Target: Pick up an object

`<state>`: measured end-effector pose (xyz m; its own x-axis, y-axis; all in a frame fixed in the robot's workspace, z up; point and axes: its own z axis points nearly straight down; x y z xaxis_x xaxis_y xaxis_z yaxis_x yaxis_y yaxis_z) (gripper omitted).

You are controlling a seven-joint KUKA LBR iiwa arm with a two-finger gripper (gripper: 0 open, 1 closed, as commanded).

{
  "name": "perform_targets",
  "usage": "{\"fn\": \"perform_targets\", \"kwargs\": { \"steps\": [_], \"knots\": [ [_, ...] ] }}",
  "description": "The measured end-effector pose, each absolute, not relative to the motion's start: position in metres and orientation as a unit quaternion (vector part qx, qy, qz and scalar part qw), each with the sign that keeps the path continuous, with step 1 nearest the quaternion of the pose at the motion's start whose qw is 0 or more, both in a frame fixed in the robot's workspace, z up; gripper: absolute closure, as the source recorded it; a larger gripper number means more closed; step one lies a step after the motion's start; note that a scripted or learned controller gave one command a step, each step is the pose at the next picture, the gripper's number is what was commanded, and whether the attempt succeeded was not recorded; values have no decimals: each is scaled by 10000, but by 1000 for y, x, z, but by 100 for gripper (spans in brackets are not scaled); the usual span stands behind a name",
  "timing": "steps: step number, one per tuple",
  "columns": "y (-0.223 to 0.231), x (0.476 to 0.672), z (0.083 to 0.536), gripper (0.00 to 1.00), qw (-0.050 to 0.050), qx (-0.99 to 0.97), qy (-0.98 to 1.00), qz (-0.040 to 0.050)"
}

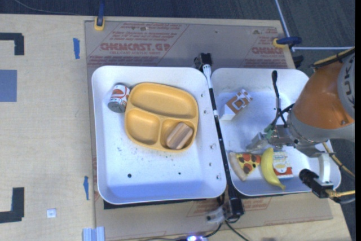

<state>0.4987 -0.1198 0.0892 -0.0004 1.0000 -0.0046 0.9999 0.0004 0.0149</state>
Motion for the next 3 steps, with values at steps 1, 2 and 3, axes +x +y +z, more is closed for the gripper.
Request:
{"fn": "perform_targets", "kwargs": {
  "steps": [1, 2, 3],
  "knots": [
    [-124, 500, 100, 100, 136, 7084, 7057, 30],
    [-37, 480, 185, 100, 3, 7067, 7075, 7],
    [-38, 480, 185, 0, 5, 7070, 7072, 6]
  ]
}}
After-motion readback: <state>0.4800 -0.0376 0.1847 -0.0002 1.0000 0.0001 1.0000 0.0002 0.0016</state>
